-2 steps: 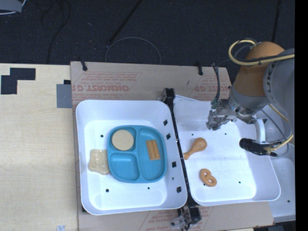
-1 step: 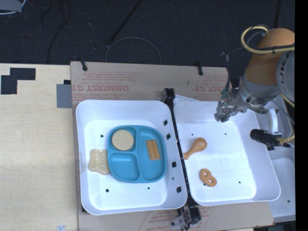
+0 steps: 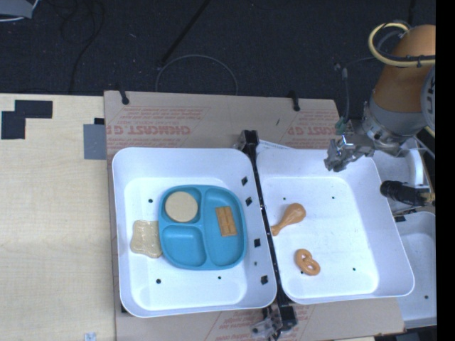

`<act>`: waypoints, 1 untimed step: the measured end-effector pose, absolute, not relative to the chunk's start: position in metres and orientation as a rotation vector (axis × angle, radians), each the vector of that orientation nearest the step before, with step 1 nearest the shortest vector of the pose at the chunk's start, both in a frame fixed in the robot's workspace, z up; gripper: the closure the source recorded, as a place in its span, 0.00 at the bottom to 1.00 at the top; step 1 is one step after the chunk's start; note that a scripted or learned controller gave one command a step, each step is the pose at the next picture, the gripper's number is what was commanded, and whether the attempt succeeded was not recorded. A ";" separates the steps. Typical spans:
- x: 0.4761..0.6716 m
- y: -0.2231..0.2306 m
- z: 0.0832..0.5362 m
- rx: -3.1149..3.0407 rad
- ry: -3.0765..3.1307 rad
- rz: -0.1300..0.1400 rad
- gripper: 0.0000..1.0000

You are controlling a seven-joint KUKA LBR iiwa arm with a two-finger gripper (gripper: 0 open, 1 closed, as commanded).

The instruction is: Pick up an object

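With nothing lifted yet, the claw (image 3: 340, 155), whose opening I cannot make out, is hanging over the far edge of the right bin (image 3: 384, 275), while the drumstick (image 3: 288, 217) and pretzel (image 3: 307, 262) are lying inside that bin, waiting to be grasped.

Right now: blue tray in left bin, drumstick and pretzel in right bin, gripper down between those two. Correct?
Not quite. The camera view shows the gripper up at the right bin's far edge, away from both the drumstick and pretzel. The blue tray does sit in the left bin.
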State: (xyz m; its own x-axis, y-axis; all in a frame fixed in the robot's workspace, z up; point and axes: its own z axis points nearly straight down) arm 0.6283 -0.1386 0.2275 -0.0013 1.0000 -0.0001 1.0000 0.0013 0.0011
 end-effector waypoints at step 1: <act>0.632 -0.083 0.237 2.218 2.227 0.000 1.00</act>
